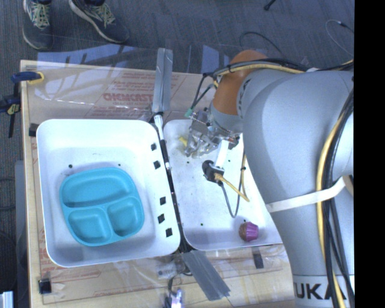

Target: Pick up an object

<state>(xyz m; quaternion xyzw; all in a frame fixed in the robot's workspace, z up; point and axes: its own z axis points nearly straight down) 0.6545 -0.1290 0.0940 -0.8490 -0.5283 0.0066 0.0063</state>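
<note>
Gripper: (195, 144) low at the far end of the right bin, near its left wall; whether it is wide or narrow I cannot tell.
Object: a small purple thing (249, 231) at the near right corner of the right bin, well apart from the gripper.
Right bin: (198, 231) the grey arm (289, 138) covers its right side; a black plug with a yellow cable (231, 187) trails from the wrist across the bin floor, between gripper and purple thing.
Left bin: (48, 138) holds a blue tray (101, 206) with three compartments.
Bench: (90, 87) brown board under clear film; a blue clamp (24, 77) at its far left corner.
Floor: two shoes (66, 15) beyond the bench.
</note>
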